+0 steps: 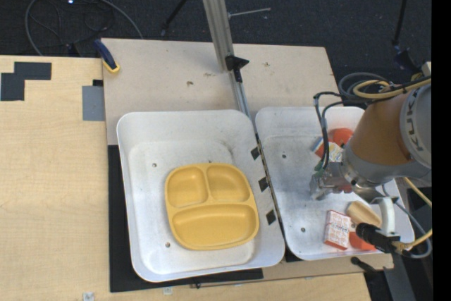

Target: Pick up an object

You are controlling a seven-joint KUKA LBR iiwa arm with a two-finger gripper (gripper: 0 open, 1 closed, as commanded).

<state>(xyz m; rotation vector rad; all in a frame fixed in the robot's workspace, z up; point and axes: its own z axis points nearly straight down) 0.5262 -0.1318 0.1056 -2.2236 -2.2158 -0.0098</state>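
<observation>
Gripper (325, 187) down low in right bin (289, 151), finger state can't tell, nothing visibly held. Candidates: red-white packet (337, 229) just beside, orange item (340, 137) behind wrist. Risk: closing on bare floor between them. Yellow tray (211, 206) in left bin (141, 151), well apart.

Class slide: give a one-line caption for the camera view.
Arm's gripper lowered into the right bin near small objects; yellow divided tray in the left bin.

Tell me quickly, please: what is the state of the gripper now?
Gripper: low over the right bin; whether it is open, closed or holding anything cannot be told.
</observation>
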